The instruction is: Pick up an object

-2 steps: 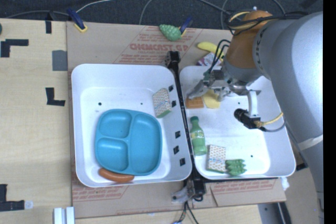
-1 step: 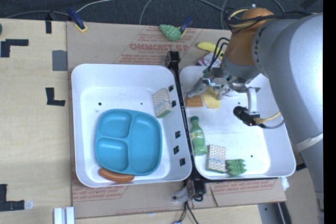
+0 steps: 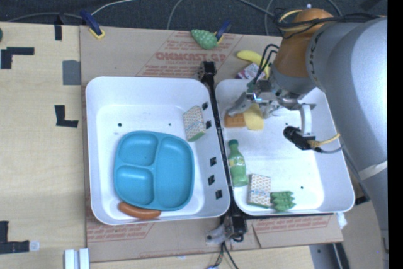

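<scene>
In the camera view the gripper [image 3: 255,101] hangs low in the right bin [image 3: 327,189], its grip unreadable, over a yellow piece [image 3: 255,120] touching an orange block [image 3: 234,120] (2 crowded targets), so closing may nudge both aside.

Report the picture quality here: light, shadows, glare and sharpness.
Camera view: even, soft light; the white bins look bright but keep detail; faint shadows lie beside the blue plate and green bottle; the arm's grey bulk at right looks slightly soft, and small objects are coarse.
</scene>
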Available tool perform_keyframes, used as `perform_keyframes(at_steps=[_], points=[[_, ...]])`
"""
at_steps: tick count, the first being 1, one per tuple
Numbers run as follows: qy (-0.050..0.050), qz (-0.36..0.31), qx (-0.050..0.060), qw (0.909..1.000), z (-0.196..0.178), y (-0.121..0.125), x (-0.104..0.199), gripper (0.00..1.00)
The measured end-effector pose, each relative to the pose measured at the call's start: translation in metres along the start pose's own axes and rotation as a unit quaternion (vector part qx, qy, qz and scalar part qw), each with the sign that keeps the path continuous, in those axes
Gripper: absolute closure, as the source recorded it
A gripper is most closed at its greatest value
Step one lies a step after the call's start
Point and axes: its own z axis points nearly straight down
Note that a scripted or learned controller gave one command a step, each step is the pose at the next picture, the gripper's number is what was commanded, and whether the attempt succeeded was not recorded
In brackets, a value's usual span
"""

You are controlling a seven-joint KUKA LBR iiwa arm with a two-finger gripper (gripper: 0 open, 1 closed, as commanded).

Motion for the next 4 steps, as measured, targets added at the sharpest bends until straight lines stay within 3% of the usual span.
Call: perform_keyframes(at_steps=[1, 2, 4], points=[[-0.003, 0.002, -0.003, 1.0000, -0.001, -0.015, 0.003, 0.00], [-0.001, 0.000, 0.001, 1.0000, 0.001, 0.014, 0.004, 0.00], [-0.001, 0.000, -0.002, 1.0000, -0.001, 0.002, -0.013, 0.00]])
